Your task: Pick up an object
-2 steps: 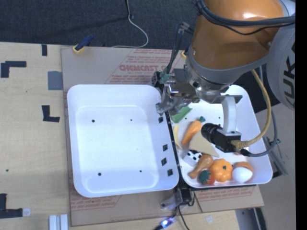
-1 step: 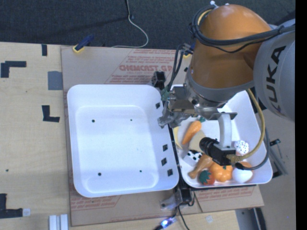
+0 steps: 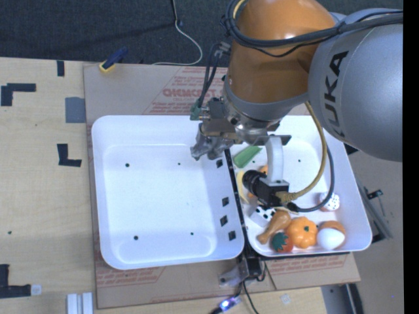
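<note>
Two white bins sit side by side on the bench, and the arm [image 3: 366,77] reaches in from the right, its orange band [image 3: 281,38] looming over the middle of the scene. Below it, the gripper [image 3: 206,144] hangs over the far right corner of the left bin [image 3: 157,201], just beside the wall that divides the two bins. From this slant I cannot tell whether it is open or closed. Every object on offer lies across that divider in the right bin [image 3: 302,154]. Closest to the gripper is a green piece [image 3: 247,154], just to its right and a touch nearer the camera, close to the divider. A yellow piece [image 3: 251,175] sits next in line, partly hidden behind the robot's own hardware. Well apart from the gripper, down at the near end of the right bin, there is a cluster. A tan drumstick [image 3: 278,223] lies tilted there with a small green and red piece [image 3: 283,243] at its lower end. An orange pumpkin [image 3: 302,233] is right beside those two, then a white egg [image 3: 330,239] in the corner, with an orange-brown object [image 3: 334,227] just behind it. A white die [image 3: 332,203] with dark dots rests near the right wall. Out on the cardboard sheet [image 3: 144,90] beyond the bins, a small blue and yellow thing [image 3: 112,59] lies at the far left corner.
</note>
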Motion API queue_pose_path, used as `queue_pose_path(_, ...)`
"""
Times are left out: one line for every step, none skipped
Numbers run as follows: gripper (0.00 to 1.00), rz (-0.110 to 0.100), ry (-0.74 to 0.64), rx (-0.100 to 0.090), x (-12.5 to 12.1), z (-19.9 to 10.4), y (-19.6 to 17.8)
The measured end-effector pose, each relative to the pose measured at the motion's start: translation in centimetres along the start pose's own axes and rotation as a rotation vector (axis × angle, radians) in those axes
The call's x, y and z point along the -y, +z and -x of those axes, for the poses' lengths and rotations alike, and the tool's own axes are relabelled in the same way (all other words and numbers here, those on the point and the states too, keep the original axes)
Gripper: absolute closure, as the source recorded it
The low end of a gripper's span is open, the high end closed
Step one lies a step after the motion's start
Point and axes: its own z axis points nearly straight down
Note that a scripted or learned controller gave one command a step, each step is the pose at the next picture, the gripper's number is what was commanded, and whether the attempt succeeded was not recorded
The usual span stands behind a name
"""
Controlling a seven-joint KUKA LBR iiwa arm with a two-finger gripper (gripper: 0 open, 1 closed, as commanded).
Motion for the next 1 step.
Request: queue_pose_path(1.0,-0.007,0.005,0.002,3.13,1.89,4.25)
